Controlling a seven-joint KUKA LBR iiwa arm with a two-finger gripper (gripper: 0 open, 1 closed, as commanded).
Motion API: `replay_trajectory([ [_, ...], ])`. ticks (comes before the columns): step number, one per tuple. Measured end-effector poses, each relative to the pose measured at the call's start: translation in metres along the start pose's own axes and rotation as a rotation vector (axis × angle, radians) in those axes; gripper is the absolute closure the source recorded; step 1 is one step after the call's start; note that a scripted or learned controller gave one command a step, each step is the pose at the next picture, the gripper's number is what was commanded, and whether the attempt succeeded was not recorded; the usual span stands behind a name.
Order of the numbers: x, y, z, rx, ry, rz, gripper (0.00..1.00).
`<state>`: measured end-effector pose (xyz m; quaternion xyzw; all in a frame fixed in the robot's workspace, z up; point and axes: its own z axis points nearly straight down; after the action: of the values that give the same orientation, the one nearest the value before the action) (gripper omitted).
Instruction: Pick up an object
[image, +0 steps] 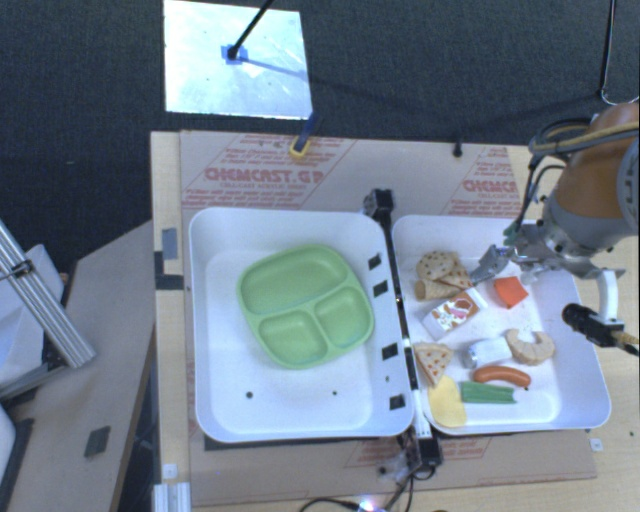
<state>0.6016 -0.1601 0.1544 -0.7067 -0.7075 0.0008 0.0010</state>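
Observation:
The right bin (585, 400) holds several toy foods. Near its back lie a round cracker (436, 264) and a tan wedge (441, 288). An orange block (511, 291) and a white packet with a red print (452, 313) lie mid-bin. Toward the front are a pizza slice (432, 360), a white cylinder (488, 351), a bread piece (529, 346), a red sausage (502, 376), a green stick (488, 394) and a yellow piece (449, 408). My gripper (497, 262) hangs over the bin's back part, just right of the cracker and above the orange block, with nothing seen in it.
The left bin (225, 400) holds a green divided plate (305, 305). A black clip divider (392, 300) runs between the bins. The arm's orange band (600, 170) and a black fitting (590, 322) overhang the right bin's right side. A shiny sheet (238, 60) lies beyond the bench.

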Motion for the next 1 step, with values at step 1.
replay_trajectory([
  [1, 0.0040, 0.0045, 0.0422, -0.002, 0.000, -0.002, 0.00],
])
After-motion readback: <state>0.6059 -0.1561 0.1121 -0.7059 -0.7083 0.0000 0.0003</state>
